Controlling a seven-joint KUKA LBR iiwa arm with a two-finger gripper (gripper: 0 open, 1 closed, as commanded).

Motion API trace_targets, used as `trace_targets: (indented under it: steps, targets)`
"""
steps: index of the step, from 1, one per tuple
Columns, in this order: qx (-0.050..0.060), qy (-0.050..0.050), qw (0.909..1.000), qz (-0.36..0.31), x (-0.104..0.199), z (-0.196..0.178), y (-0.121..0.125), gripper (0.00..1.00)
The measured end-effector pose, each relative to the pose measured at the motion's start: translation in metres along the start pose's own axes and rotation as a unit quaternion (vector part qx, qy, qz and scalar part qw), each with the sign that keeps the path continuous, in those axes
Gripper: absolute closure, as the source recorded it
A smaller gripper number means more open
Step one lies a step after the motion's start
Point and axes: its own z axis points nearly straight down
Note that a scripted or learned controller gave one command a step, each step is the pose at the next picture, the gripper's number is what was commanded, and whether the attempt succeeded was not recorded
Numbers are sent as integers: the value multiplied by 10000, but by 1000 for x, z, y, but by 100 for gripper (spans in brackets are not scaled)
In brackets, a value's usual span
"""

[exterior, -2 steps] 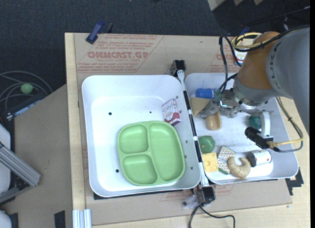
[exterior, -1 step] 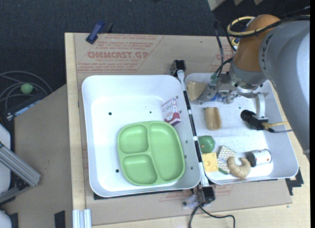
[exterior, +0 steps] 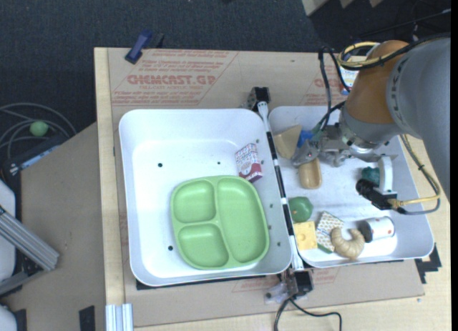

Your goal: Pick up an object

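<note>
Zero things lifted so far, judging by how all lie flat in the right shallow white bin (exterior: 336, 197). Cannot tell grey pincer (exterior: 315, 154) released or clenched. Hangs near 12 o'clock of that bin, close over small tan bread-like lump (exterior: 309, 174). Left to do: grab, lift. Tight toward bin wall at 9 o'clock and round green ball (exterior: 299, 208) at 6; bare floor toward 4 o'clock.

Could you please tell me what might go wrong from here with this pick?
1. The gripper is right by the tan oblong piece, with a tan wedge and the bin wall close beside it; a grasp could catch the wrong one or hit the wall.
2. The yellow block and curved pastry-like piece lie crowded together, so a pick there might drag a neighbour.
</note>
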Motion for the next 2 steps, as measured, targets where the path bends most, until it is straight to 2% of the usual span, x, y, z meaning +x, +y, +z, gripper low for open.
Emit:
trace_targets:
  steps: [1, 2]
  targets:
    - [53, 8, 10000, 15, -5, 1, 56, 0]
    - [-5, -3, 10000, 6, -10, 0, -49, 0]
